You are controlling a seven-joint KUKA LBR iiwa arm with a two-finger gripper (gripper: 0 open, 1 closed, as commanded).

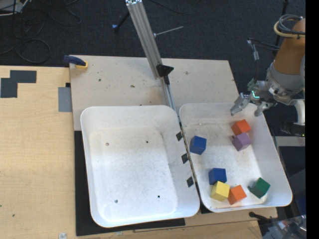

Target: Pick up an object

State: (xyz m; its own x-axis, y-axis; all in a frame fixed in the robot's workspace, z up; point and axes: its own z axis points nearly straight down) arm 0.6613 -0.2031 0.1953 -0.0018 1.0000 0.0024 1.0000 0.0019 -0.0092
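Note:
My gripper hangs over the far right corner of the right bin, fingers open and nothing between them. Just below it lie an orange cube and a purple cube. A blue cube sits near the bin's left wall. Toward the near edge are another blue cube, a yellow cube, a second orange cube and a green cube.
The left bin stands beside the right one, with black clips along the shared edge. A slanted aluminium post rises behind the bins. A blue and yellow tool lies on the board's far left corner.

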